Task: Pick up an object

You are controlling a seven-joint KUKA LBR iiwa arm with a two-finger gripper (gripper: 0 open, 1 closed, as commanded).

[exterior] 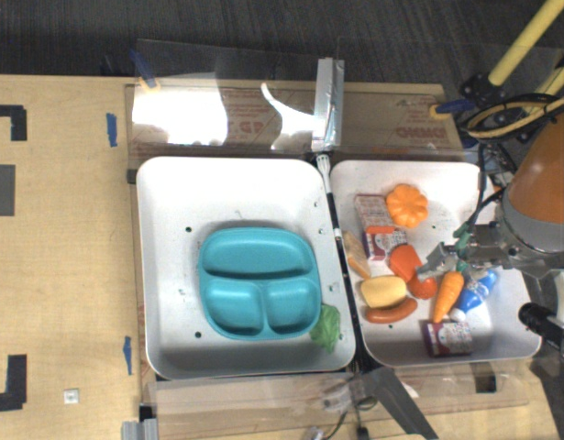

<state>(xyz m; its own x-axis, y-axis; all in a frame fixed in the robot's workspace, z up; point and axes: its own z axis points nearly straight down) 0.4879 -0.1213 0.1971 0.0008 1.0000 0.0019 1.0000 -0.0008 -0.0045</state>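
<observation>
My gripper (pixel 449 258) hangs low over the middle of the right bin (pixel 465 174), at the end of the arm that reaches in from the right. Just beneath it lies an orange carrot (pixel 447 298), pointing toward the front. A red tomato-like piece (pixel 405 262) and a smaller red piece (pixel 422 288) lie right beside it on the left. A blue and white bottle (pixel 474 296) sits close on the right. Nothing visibly hangs from the gripper.
The right bin also holds an orange pumpkin (pixel 406 205), a red and white carton (pixel 377 223), a yellow potato (pixel 383 291), a sausage (pixel 390 313) and a purple can (pixel 448 337). The left bin (pixel 171 246) bears a teal divided plate (pixel 259 280) and a green item (pixel 328 326).
</observation>
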